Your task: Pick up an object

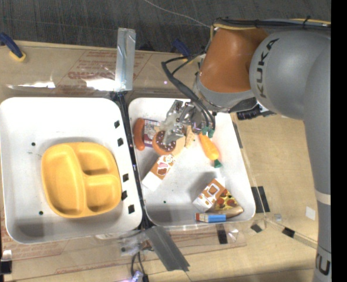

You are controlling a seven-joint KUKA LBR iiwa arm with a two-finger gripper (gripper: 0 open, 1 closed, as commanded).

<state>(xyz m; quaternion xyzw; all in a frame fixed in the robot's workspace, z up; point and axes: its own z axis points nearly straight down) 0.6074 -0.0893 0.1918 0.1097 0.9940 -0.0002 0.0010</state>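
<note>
My gripper (174, 125) hangs low over the back of the right bin (238, 157), under the orange wrist band. It is right above a round brown and pink donut (163, 143) and seems to touch its upper edge. A red can (140, 133) lies just left of the donut against the bin wall. An orange carrot (209, 148) lies just right of the gripper. I see nothing lifted off the bin floor.
A small carton (160, 168) lies in the middle of the right bin. A pizza slice toy (218, 198) and a red and blue marker (212, 217) sit near its front. The left bin (20, 122) holds a yellow divided tray (81, 177).
</note>
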